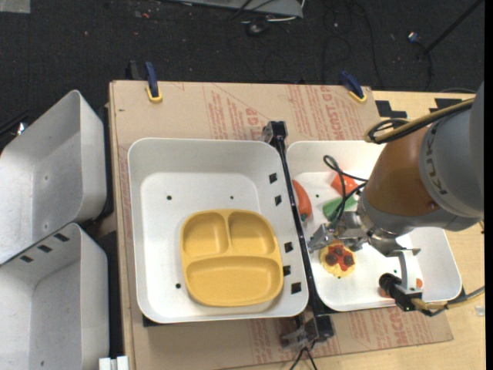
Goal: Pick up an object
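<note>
My gripper hangs low in the right bin, left of the bin's middle, with the grey and orange arm reaching in from the right and covering much of the bin. Just below the gripper, on the bin floor, lies a small yellow, red and dark object. It sits right against the gripper's underside, and whether it is gripped is hidden. A green object lies just above the gripper. An orange-red piece rests by the bin's left wall, and another red-orange piece lies farther back.
The left bin holds a yellow divided plate in its near half. A black divider runs between the two bins. Two white tubs stand off the bench at the far left.
</note>
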Robot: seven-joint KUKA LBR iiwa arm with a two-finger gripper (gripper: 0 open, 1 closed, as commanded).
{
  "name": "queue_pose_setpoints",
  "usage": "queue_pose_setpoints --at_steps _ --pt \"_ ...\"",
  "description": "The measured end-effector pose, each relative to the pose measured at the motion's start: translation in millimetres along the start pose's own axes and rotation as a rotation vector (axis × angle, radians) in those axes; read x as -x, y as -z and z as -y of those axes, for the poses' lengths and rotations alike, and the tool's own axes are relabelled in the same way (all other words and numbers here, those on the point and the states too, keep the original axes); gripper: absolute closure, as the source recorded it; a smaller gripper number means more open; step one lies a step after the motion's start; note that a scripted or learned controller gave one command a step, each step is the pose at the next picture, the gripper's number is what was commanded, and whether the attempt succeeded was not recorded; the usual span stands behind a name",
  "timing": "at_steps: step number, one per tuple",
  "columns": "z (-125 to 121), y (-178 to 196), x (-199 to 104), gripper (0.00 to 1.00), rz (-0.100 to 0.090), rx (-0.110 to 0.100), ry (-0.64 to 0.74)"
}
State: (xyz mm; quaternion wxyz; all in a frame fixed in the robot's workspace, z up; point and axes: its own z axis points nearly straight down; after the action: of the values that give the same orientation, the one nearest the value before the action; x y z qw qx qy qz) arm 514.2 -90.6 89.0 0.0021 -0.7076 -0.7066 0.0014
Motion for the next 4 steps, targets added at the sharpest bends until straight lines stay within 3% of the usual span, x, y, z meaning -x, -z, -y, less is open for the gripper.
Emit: queue_pose_setpoints --at_steps 1,2,3,4 --pt "-1 13 0 1.0 0.0 0.003 -0.001" --pt "0 76 1 1.0 0.002 0.01 0.003" --pt "-1 114 1 1.0 0.002 0.008 0.004" --pt "-12 109 -53 1.0 0.0 0.006 0.009"
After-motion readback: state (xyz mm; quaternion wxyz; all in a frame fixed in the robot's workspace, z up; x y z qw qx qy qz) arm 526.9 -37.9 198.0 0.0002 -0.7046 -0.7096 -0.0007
